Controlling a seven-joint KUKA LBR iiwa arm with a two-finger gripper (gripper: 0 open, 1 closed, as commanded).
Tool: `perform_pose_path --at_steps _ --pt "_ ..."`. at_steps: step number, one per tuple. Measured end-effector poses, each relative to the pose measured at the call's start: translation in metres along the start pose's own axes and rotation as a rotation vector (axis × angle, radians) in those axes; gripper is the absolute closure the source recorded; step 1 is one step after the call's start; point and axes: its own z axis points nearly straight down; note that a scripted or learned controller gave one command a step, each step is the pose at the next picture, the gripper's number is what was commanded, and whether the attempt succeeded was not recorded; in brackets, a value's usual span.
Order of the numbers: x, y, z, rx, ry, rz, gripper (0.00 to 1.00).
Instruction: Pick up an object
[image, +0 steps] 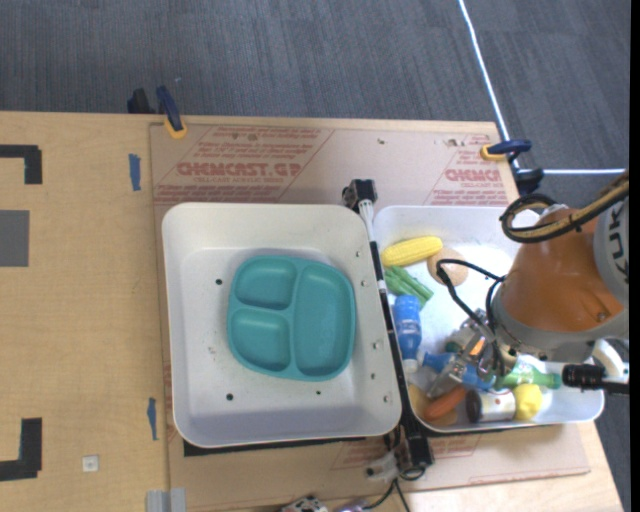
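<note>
The right bin (455, 222) holds a heap of small toys: a yellow corn cob (411, 250), a green piece (411, 284), a blue bottle (407, 325), an orange carrot-like piece (443, 402), a yellow lemon (528, 401) and a white tube (492, 406). My gripper (466, 362) is down among the toys near the bin's front, under the orange wrist band (555, 285). Blue and grey pieces crowd around its tip, and nothing can be made out as held.
The left bin (200, 300) holds a teal divided plate (292, 316) at its middle. Black cables loop over the arm and across the right bin. A black clamp (358, 192) sits at the bins' back joint. The brown board lies under both bins.
</note>
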Motion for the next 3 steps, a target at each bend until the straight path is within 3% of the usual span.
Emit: perform_pose_path --at_steps 2,3 --pt "0.000 0.000 0.000 0.000 0.000 0.000 0.00" --pt "-0.036 0.026 0.001 0.004 0.007 0.422 0.00"
